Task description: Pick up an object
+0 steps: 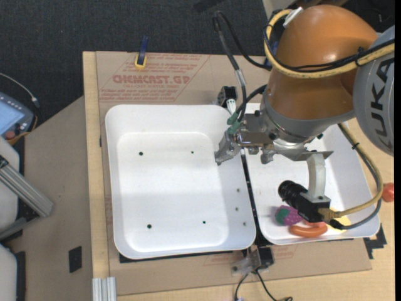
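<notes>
Your arm (pixel 313 61) looms over the right bin (pixel 343 171). The hand (pixel 229 145) hangs at the bins' shared rim, released or clenched I can't tell. The orange sausage-shaped toy (pixel 307 229) lies in that bin's near corner. It's likely light and rubbery, so pinch across its middle.

Bright overhead light, soft shadows, slightly blurred.

Grey arm (pixel 376 99), orange band (pixel 316 61), yellow cable (pixel 360 207)

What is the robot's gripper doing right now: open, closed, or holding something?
Gripper: cannot be told from this view whether open or closed; it hangs by the shared edge of the two bins.
</notes>
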{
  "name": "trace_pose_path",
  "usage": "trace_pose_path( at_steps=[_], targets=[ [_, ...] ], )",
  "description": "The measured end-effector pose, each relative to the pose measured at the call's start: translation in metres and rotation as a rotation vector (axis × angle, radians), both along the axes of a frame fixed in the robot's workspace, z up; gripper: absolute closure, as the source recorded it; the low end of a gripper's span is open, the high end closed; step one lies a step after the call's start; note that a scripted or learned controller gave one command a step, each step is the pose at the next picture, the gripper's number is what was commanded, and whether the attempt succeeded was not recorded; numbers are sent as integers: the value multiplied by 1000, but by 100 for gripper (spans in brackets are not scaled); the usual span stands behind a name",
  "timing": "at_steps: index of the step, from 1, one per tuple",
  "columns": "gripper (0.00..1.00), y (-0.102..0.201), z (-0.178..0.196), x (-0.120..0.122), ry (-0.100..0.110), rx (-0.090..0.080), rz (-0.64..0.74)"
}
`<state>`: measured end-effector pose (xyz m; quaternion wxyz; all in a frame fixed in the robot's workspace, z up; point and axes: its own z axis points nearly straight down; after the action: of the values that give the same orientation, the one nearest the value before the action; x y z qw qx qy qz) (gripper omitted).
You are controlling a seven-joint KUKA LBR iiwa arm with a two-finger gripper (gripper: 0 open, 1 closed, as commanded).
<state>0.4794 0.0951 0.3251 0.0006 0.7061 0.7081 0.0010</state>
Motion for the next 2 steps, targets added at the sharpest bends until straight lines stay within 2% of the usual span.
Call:
trace_pose_path(
  at_steps=[1,2],
  targets=[
    [0,-2,0,0,1,0,-3],
    [0,-8,-74,-1,8,-1,-5]
  ],
)
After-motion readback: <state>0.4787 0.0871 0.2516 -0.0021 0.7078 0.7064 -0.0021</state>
